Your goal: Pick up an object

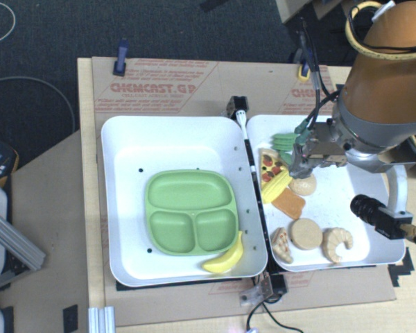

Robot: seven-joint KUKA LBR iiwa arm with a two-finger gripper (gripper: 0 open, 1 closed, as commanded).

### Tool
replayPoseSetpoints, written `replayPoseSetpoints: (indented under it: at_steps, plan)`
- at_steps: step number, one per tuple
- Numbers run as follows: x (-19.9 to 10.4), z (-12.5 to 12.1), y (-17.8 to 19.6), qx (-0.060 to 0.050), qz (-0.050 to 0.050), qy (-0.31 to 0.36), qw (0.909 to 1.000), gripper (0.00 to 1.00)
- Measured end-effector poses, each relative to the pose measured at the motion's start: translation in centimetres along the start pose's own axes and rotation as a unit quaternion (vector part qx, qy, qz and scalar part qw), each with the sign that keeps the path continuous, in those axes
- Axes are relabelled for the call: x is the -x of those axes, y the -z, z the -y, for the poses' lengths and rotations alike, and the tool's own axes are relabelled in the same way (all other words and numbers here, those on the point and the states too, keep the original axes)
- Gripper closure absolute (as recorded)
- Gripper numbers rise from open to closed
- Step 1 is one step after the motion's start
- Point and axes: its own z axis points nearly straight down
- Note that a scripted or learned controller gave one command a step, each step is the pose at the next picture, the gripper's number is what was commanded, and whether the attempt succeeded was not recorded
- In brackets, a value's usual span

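A: Where is the gripper (301, 166) placed?

B: Low in the right bin (374, 255), right of centre in the frame, over the cluster of toy food (286, 186). Whether anything is clasped cannot be told.

A: How should the pick be done well?

B: One piece should be centred and neighbours avoided before lifting.

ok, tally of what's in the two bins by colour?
Green: 2, divided plate, ridged piece
Yellow: 2, banana, corn
Orange: 1, wedge
Red-topped: 1, pizza slice
Tan or cream: 4, round disc, croissant, small ridged piece, pale ball
Total: 10
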Motion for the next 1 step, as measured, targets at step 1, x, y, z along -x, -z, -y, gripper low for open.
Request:
replayPoseSetpoints:
  at_steps: [1]
  plan:
    - [-0.02,-0.06,0.99,0.001,0.0,0.0,1.0,1.0]
